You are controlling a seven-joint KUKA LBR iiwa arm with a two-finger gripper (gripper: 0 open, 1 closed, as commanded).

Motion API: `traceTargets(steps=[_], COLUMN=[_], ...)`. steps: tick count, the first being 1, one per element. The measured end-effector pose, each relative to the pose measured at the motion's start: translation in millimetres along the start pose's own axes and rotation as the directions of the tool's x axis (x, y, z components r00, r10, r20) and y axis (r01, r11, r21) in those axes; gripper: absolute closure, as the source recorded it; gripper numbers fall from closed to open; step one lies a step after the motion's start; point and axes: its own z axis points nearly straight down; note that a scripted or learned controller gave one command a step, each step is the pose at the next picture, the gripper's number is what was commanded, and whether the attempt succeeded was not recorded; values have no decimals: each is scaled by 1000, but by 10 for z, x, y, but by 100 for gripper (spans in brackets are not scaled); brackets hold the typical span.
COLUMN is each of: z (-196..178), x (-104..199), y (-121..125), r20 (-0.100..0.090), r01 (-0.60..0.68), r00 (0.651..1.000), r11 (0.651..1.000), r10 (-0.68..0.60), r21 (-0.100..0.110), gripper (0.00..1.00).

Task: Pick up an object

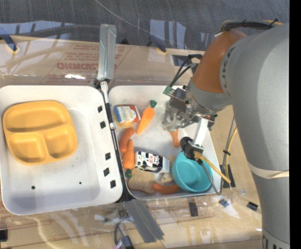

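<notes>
Gripper: the gripper (172, 119) hangs over the right bin (160, 94), mid-way toward its right wall; whether it is apart or together cannot be told.
Nearest thing: a small orange piece (175, 137) just below it, contact unclear.
Carrot: the carrot (145, 119) lies near the bin's far edge, beside a yellow packet (125, 115).
Near edge: teal bowl (190, 174), cow-print carton (149, 161), sausage (166, 188) crowded together.
Left bin: the left bin (62, 191) carries a yellow tray (39, 130) toward its far-left corner.
Hidden: the arm (254, 87) covers the right bin's far-right corner.

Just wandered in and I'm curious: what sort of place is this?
Most likely a robotics lab's test bench. A grey arm with a claw reaches over two white bins: one holds a yellow divided plate, the other toy food such as a carrot and a teal bowl.
</notes>
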Motion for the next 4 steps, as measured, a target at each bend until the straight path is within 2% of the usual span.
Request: traceTargets(steps=[1,2,3,4], z=[4,1004,903,1101], x=[4,-314,-303,-327], y=[-3,376,372,561], r20=[0,-5,-4,0], r01=[1,-76,-68,-52], r00=[1000,997,998,999], r11=[1000,997,998,999], r10=[-1,76,68,52], r21=[1,-11,-8,-3], gripper=[0,0,100,100])
